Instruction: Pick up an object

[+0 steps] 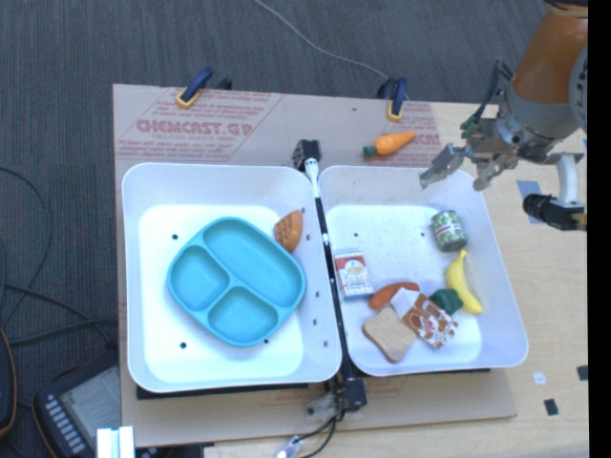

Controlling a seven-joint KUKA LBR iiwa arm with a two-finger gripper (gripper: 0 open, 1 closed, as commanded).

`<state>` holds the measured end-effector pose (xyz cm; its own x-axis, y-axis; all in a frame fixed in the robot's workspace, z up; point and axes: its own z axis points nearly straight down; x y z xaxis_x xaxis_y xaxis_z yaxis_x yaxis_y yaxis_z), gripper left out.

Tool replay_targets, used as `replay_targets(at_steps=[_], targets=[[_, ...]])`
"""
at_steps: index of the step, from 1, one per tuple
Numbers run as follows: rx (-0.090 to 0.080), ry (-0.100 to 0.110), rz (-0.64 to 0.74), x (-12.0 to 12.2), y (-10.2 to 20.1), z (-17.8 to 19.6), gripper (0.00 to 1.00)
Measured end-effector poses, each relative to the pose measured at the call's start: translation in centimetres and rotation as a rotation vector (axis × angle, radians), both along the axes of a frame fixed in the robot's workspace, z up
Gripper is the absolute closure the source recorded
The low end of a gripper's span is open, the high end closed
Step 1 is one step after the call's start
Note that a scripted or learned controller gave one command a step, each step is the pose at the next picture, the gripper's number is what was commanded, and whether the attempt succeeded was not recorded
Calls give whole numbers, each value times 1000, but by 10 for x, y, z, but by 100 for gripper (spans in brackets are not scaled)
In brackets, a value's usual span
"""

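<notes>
At the near edge of the right bin [496, 346] lies a slice of bread [387, 335], touching a flat red-and-white snack packet [430, 321] on its right. Just beyond them sit a small carrot-like piece [392, 294], a dark green item [445, 300] and a banana [462, 281] curving along the right side. A small red-and-white box [354, 275] lies by the bin's left wall. Farther back, near the right wall, a green-labelled can [447, 229] lies on its side.

In the left bin [138, 284] a blue divided plate [237, 281] fills the middle, with a brown pastry [289, 229] touching its far right rim.

Beyond the bins, an orange toy carrot [391, 144] rests on the bench [191, 127]. The claw [462, 170] hangs above the right bin's far right corner, fingers spread wide with nothing between them, well apart from the can.
</notes>
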<state>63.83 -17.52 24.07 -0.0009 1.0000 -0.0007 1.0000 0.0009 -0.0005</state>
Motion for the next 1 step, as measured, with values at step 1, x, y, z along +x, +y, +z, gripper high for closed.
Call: replay_targets(at_steps=[1], targets=[[-1,-1,1,15,-10,-147,0]])
